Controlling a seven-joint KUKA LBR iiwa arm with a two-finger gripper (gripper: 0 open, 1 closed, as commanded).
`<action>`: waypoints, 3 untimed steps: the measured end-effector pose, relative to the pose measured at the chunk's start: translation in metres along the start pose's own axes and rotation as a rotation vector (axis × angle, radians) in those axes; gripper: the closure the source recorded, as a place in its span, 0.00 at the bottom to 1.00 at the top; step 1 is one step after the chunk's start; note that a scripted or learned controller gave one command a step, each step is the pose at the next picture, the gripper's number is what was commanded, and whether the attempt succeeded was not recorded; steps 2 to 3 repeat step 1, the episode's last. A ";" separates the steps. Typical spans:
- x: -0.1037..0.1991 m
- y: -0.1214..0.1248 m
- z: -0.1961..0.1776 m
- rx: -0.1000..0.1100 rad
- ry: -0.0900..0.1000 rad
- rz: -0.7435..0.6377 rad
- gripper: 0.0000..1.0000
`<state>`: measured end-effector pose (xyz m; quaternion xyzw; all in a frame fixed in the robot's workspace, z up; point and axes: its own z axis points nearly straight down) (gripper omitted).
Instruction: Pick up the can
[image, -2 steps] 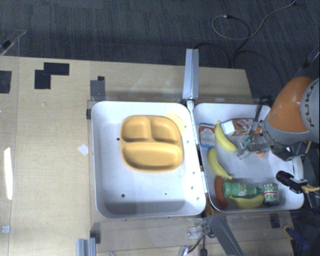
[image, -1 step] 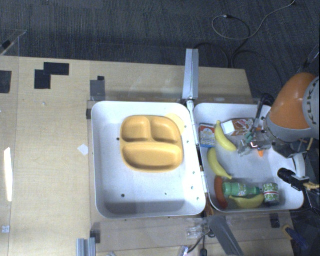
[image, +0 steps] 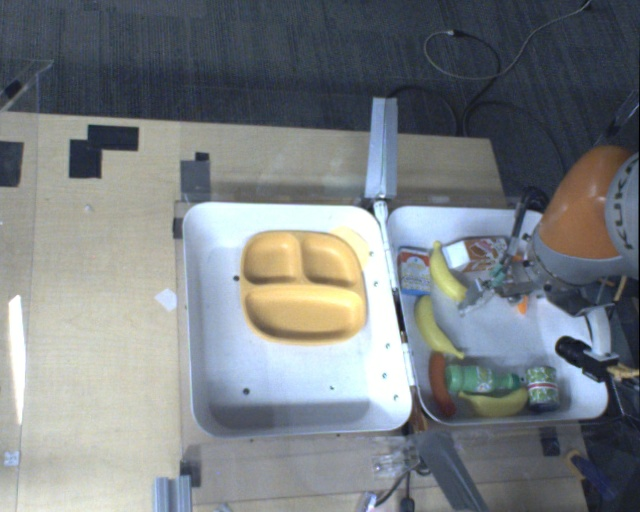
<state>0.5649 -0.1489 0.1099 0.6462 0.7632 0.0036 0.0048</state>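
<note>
- From the overhead camera I see the can (image: 541, 387) lying at the right bin's (image: 590, 408) near right corner, just beside a green bottle (image: 482, 380).
- My hand (image: 497, 287) hangs over the bin's far middle, near two bananas (image: 446, 272); I cannot tell its finger state.
- A yellow tray (image: 303, 284) sits in the left bin (image: 215, 380).

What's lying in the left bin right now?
The left bin holds a yellow sectioned tray, flat and right way up, near the bin's back. What is under the tray is hidden. The can is in the right bin.
</note>
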 end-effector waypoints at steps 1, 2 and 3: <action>-0.033 0.084 0.024 0.064 0.019 0.010 0.00; -0.033 0.084 0.024 0.064 0.019 0.010 0.00; -0.033 0.084 0.024 0.064 0.019 0.010 0.00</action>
